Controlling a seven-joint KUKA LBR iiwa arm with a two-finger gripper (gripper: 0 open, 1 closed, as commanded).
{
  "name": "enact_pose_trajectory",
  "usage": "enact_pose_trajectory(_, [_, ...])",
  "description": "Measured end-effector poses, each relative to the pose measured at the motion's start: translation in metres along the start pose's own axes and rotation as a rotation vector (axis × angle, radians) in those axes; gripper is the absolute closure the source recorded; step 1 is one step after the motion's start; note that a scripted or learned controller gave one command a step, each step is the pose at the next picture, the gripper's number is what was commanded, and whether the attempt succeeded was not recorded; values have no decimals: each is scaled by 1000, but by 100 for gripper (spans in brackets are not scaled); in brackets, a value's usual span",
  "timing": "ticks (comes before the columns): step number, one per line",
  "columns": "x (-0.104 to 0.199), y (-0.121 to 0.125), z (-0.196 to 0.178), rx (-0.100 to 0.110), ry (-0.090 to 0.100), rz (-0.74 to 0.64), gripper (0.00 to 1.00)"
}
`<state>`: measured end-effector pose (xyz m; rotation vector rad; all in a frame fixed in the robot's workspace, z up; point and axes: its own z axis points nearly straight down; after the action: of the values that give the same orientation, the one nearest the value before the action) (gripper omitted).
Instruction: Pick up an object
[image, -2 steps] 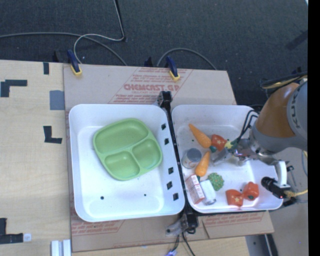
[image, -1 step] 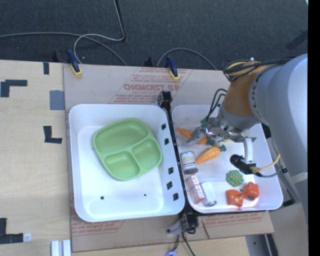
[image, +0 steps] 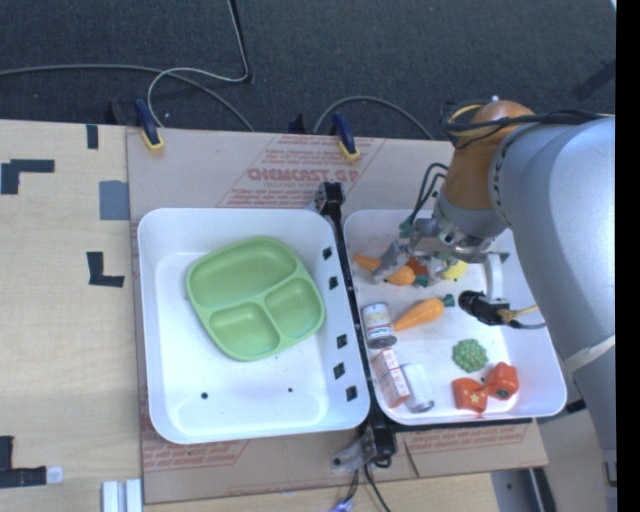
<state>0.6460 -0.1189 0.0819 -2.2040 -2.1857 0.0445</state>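
Camera view: the desk (image: 60, 330) is seen with two white bins. A green plate (image: 256, 297) is laid in the left bin (image: 160, 300). The hand (image: 425, 255) is lowered into the right bin (image: 535, 345) over small toys; its grip cannot be told. A carrot (image: 420, 313) is placed near it.

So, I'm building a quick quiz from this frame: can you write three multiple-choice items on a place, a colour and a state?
1. Where does the divided plate lie?
A. left bin
B. right bin
C. on the cardboard

2. What colour is that plate?
A. red
B. green
C. blue

3. How does the carrot lie?
A. standing upright
B. flat on the right bin floor
C. on the plate

Answers: 1 A, it rests on the left bin floor. 2 B, it is pale green. 3 B, it lies on its side beside the small can, below the gripper.
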Motion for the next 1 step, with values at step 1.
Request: enact_pose_trajectory(1, [1,8,1,25,-3,8,0])
